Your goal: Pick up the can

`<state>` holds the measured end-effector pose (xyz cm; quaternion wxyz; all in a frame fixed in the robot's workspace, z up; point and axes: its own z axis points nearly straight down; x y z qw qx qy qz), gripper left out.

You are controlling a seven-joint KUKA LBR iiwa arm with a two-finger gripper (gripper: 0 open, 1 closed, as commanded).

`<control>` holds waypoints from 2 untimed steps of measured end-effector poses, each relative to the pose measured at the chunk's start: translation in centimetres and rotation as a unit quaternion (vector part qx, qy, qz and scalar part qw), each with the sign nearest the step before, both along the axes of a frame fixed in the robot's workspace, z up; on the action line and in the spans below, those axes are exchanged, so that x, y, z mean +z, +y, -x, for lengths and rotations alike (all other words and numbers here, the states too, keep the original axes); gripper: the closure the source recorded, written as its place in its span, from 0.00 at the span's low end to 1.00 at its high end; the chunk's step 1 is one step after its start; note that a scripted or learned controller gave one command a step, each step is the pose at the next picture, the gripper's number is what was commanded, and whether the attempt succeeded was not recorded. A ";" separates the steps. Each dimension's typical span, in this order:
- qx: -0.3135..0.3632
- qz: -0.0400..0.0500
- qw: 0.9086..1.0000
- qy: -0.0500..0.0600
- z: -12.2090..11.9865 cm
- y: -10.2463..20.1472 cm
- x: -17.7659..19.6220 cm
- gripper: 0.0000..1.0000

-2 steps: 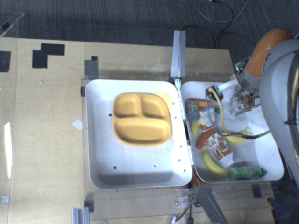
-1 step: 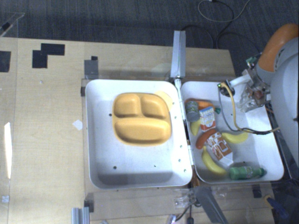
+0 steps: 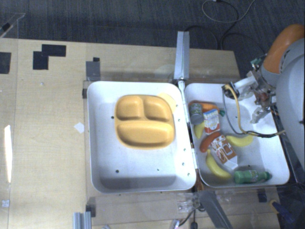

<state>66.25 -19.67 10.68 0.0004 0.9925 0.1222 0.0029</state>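
The gripper [image 3: 259,99] hung over the right bin [image 3: 281,168], up near its 2 o'clock corner. I could not tell whether it was clenched or let go. A yellow cable [image 3: 234,118] looped down from it over the bin floor.

The can [image 3: 196,111] lay at about 9 o'clock from the gripper, well apart from it, at the left wall of the right bin. Just beside the can, at its 3 o'clock, was a small carton [image 3: 211,120]. A carrot [image 3: 204,106] lay at the bin's 11 o'clock. Below were a sausage [image 3: 209,142], a snack packet [image 3: 224,152], two bananas [image 3: 217,167] and a green bottle [image 3: 250,176] at 6 o'clock.

The left bin [image 3: 102,175] held a yellow tray [image 3: 144,121].
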 end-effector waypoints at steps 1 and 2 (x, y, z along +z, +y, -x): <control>0.010 -0.001 1.000 0.001 0.1 4.5 0.1 0.00; -0.017 -0.001 1.000 0.000 -0.1 6.1 0.3 0.00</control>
